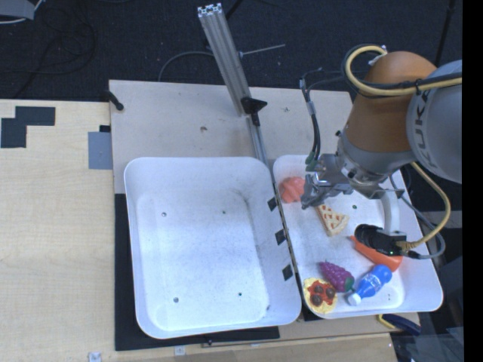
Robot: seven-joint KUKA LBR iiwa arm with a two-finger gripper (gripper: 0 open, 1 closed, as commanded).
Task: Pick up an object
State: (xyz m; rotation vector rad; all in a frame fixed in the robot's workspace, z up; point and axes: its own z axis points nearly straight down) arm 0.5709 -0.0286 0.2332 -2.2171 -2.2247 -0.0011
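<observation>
My gripper (317, 194) hangs over the right bin (423, 296) near its ten o'clock edge; I cannot tell whether it is open. Beside me lie a pink toy (292, 188) at nine o'clock and a waffle wedge (332, 219) at five. The left bin (151, 179) offers open room.

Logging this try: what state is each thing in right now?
pincer: low in the right bin, grip hidden
orange-pink toy: lying beside the pincer
waffle wedge: lying flat
orange carrot: lying flat
purple grapes: lying flat
blue bottle: on its side
</observation>
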